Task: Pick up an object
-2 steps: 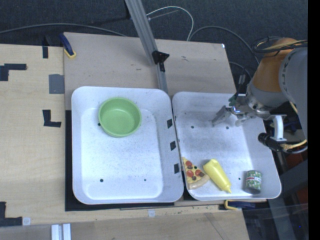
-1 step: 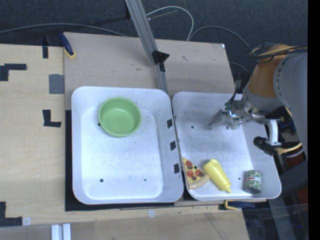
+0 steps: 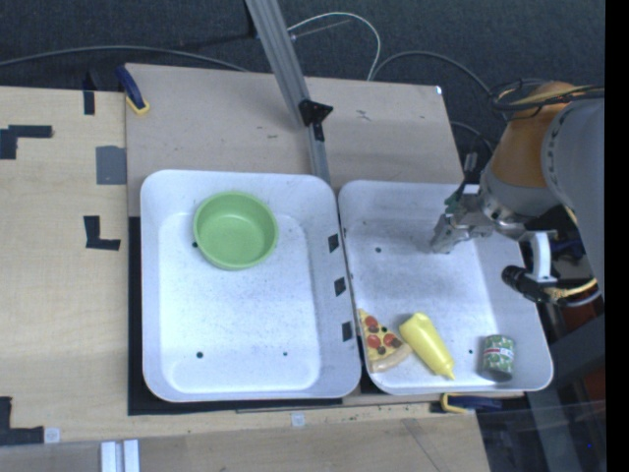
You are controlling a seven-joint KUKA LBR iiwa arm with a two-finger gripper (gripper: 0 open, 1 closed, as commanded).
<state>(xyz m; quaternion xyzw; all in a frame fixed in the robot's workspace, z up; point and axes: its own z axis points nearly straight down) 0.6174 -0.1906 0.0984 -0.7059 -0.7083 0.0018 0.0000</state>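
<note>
My gripper [image 3: 444,239] hangs over the upper right part of the right bin [image 3: 413,214], fingers pointing down-left, with nothing seen between them. Along the right bin's front edge lie a pizza slice toy [image 3: 379,339], a yellow mustard bottle [image 3: 428,343] and a small green can [image 3: 496,356]. All three are well below the gripper in the view and apart from it. A green bowl [image 3: 235,229] sits in the upper left part of the left bin [image 3: 246,342].
A grey metal pole [image 3: 287,62] slants down from the top to the gap between the bins. Cables [image 3: 344,28] loop behind the bench. The arm's orange band [image 3: 526,146] and grey body stand at the right edge.
</note>
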